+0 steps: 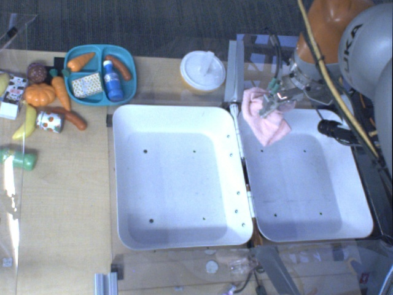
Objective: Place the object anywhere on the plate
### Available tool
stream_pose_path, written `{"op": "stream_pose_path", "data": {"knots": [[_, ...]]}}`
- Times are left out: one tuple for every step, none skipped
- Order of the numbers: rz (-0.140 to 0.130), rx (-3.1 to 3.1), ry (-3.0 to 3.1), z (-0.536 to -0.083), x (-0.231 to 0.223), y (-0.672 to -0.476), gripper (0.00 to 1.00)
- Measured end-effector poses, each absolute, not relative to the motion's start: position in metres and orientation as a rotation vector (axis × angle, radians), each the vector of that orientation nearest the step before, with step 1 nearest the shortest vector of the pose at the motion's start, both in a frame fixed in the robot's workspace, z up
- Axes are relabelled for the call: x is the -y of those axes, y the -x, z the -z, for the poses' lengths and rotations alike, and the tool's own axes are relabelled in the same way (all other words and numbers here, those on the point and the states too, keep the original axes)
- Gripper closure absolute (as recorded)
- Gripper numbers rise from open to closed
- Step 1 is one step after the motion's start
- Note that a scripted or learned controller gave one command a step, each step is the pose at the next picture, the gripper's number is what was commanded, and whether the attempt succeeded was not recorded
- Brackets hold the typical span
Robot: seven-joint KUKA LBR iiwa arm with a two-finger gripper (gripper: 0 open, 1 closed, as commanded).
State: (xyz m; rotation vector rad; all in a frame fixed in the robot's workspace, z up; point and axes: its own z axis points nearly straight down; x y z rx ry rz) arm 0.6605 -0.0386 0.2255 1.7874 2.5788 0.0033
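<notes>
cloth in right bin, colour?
Pink; the cloth shows clearly in the camera view.

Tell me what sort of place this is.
Probably a robot manipulation lab bench: a KUKA arm whose end effector grips a pink cloth, two white bins side by side, and toy food on a blue divided plate.

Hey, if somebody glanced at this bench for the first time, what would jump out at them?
Probably the pink cloth bunched at the far left corner of the right bin, with the gripper right on it. Next, the blue plate of toy food at the bench's far left, with more toy food scattered beside it. The left bin is a big white patch in the middle.
</notes>
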Motion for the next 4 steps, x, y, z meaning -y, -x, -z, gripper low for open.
{"op": "stream_pose_path", "data": {"knots": [[-0.003, -2.886, -1.234, -0.221, -0.017, -0.639, 1.00], [-0.004, -3.074, -0.633, -0.217, -0.064, -0.619, 1.00], [-0.004, -3.137, -0.009, -0.222, -0.115, -0.609, 1.00], [-0.005, -3.136, -0.009, -0.222, -0.115, -0.609, 0.00]]}}
